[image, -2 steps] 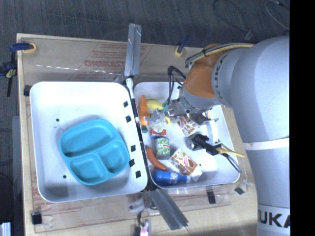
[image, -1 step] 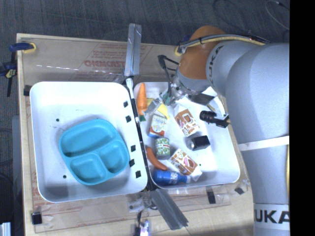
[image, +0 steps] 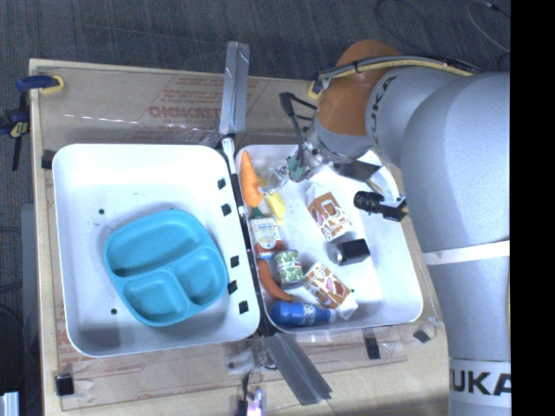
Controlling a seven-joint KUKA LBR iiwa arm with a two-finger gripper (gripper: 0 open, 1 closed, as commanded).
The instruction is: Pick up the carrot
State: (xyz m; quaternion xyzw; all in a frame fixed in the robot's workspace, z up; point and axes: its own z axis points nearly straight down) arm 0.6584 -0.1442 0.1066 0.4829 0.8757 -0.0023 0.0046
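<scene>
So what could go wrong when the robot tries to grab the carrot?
The carrot lies tight against the right bin's left wall, so a finger might hit the wall instead of sliding beside it. A yellow item and a small carton crowd its lower end, so the gripper could nudge or grab those by mistake. A similar orange piece lies lower in the bin and could be confused with it.
</scene>
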